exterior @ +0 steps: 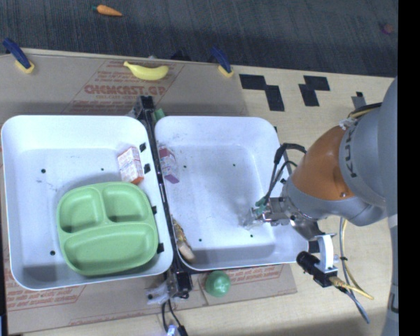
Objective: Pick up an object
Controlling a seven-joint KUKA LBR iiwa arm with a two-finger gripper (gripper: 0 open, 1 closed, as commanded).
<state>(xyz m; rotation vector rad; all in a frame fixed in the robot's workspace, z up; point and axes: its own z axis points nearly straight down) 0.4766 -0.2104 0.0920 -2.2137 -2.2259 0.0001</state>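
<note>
In the right bin (217,128), against its left wall and toward the far side: a small pale packet with purplish print (166,164), lying flat. In the same bin's near-left corner, tight against the wall: a brownish object (183,244), too small to name. Across the divider, in the left bin (28,152), just beside that wall: a little red-and-white carton (129,164), tilted. Near and left of the carton, filling much of the left bin's near half: a green divided plate (108,226) with three compartments, right way up.

Low over the right bin's near-right part, well apart from the packet and the brownish object: the hand (256,215), with nothing seen in it. Open or closed, cannot tell; too blurred and dark. Behind it, reaching in from the right: the grey arm (367,166) with its orange band (320,172) and loose black cables along the bin's right rim.

On the bench just near of the right bin: a green ball (218,283). Under both bins: a printed cardboard sheet (196,82). On that sheet, beyond the bins: a yellow banana (147,69). At the sheet's far edge: two blue clamps (17,54), one left, one toward the middle. Far off on the dark floor: a small orange carrot (109,10).
</note>
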